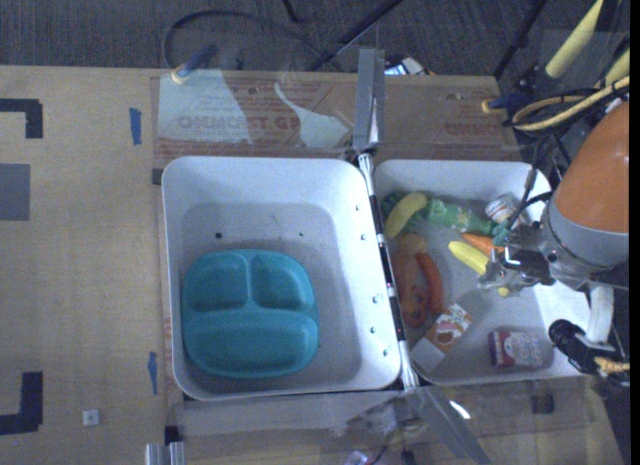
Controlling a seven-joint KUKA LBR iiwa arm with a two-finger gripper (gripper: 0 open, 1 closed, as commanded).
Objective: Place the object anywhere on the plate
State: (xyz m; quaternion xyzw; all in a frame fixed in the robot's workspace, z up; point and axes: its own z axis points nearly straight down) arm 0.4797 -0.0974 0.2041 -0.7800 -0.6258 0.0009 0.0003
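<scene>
Toy food sits in the right bin (520, 178): a yellow banana (404, 213), a hot dog (418, 288), a carrot (478, 242) and a small can (518, 348). None of it is on the teal plate (249, 315), which lies in the left bin (262, 175) with nothing on it. The gripper (503, 271) hangs low over the toys, and I cannot tell if it is grabbing anything. Picking up, carrying and putting down all look left to do

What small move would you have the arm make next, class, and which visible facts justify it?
Probably lower the gripper onto one toy in the right bin, perhaps the yellow corn beside it. The teal plate in the left bin bears nothing, and no toy can be seen in the jaws yet.
</scene>
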